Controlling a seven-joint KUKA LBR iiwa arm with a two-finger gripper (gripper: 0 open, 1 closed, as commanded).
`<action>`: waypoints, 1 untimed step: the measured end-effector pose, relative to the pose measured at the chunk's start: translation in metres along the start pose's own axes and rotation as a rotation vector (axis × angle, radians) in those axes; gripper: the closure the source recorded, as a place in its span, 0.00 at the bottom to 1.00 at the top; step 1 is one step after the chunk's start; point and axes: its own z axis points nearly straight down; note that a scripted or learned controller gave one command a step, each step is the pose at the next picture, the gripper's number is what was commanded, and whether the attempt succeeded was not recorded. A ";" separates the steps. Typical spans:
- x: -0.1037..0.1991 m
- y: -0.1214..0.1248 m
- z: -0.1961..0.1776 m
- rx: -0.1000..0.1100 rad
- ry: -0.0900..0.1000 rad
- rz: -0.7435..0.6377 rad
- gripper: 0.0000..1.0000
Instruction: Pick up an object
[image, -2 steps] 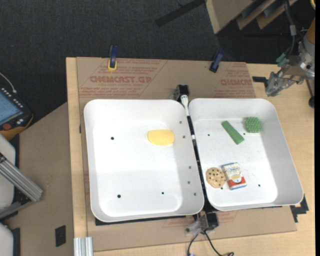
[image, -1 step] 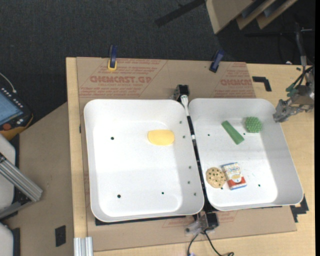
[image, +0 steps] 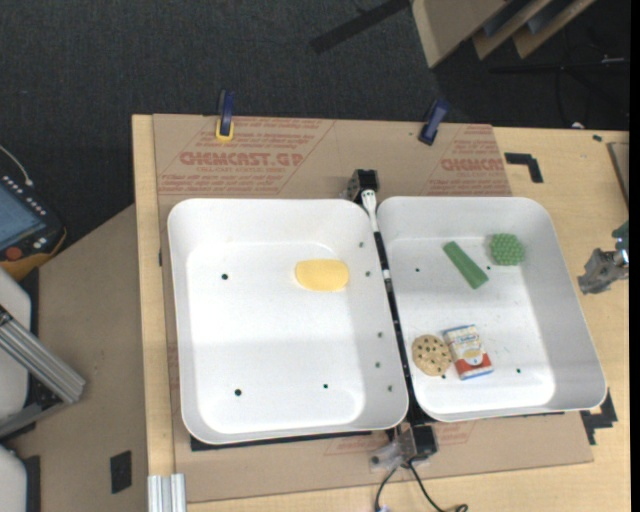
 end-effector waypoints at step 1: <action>0.039 -0.020 0.009 0.001 0.003 -0.007 1.00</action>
